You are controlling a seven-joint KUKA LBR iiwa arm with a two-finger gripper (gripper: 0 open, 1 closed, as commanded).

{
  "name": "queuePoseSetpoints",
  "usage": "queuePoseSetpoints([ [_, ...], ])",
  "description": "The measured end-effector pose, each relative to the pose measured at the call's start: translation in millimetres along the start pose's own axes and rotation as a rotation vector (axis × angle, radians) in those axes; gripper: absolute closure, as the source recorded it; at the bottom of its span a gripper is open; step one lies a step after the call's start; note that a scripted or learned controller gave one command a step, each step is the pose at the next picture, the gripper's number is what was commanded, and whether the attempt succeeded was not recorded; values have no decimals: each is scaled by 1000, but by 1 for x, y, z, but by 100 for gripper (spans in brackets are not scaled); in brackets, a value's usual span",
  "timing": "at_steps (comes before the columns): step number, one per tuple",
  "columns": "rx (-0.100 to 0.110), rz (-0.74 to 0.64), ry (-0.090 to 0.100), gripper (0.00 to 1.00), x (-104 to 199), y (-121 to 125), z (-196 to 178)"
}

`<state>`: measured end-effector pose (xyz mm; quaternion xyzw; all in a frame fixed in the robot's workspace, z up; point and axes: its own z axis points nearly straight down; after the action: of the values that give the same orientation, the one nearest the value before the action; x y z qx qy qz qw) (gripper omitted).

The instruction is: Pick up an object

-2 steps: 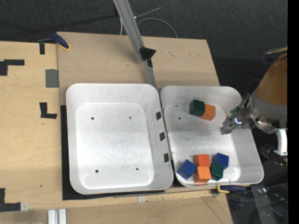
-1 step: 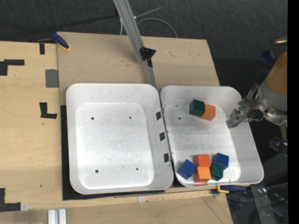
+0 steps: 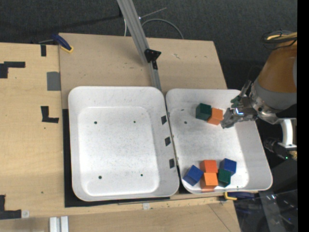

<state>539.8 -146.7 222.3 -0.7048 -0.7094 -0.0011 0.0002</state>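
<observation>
Your gripper (image 3: 231,118) hangs low in the right bin (image 3: 251,144), just right of the orange block (image 3: 216,116), likely lining up a grasp; you cannot tell its state. A green block (image 3: 203,111) touches the orange one's left. Five more blocks (image 3: 210,172) cluster well below, out of the way.

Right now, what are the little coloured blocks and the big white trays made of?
The blocks, like the green block and orange block by the gripper, look like painted wood or hard plastic: flat faces, sharp edges, solid matte colour. The left bin and right bin look like moulded plastic: smooth, with rounded rims.
</observation>
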Motion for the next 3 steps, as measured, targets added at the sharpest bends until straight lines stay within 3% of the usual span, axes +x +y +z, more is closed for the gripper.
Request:
queuePoseSetpoints([
  [1, 1, -2, 1, 100, 61, 14, -8],
  [3, 3, -1, 0, 100, 171, 35, 11],
])
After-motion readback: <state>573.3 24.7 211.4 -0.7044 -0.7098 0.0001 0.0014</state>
